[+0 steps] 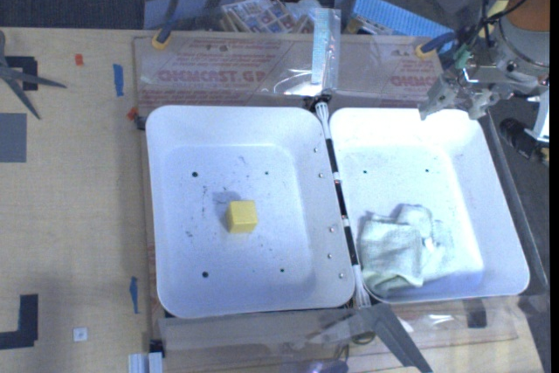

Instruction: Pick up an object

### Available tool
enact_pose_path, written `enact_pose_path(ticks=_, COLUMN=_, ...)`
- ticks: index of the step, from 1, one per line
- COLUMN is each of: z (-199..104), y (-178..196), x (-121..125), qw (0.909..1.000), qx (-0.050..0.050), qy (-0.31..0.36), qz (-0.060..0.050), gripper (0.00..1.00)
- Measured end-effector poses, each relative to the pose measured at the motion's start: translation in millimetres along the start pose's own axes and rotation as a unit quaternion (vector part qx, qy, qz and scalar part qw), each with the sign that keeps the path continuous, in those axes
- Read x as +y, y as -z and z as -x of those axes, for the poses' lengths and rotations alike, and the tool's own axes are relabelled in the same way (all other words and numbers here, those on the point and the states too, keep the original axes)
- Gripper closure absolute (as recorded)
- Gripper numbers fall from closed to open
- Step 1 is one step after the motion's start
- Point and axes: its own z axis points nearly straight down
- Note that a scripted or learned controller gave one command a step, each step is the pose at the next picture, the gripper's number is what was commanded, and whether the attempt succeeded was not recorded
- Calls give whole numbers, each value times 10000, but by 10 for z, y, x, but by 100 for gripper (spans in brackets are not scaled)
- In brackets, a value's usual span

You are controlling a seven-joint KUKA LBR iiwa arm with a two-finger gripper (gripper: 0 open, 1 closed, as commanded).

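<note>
Wooden bench (pixel 70 188) carried two white bins side by side. From the right, the arm (pixel 533 13) reached in at the far corner of the right bin (pixel 498 188), and its gripper (pixel 450 96) hung above that bin's far rim, well apart from everything inside; whether it was spread or pressed together, I cannot tell. A yellow cube (pixel 242 216) lay near the middle of the left bin (pixel 175 144). A crumpled white cloth (pixel 400 245) lay in the right bin's near left part.

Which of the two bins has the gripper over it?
The right bin, the one holding the crumpled cloth. The gripper hangs over its far edge; the left bin holds a yellow block.
</note>
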Motion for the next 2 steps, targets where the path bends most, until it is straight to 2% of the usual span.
enact_pose_path(ticks=1, z=303, y=-1323, x=-447, qw=9973, qx=-2, qy=728, qz=6, gripper=0)
enact_pose_path(ticks=2, z=331, y=-1906, x=-201, qw=9942, qx=-9, qy=1079, qz=27, gripper=0)
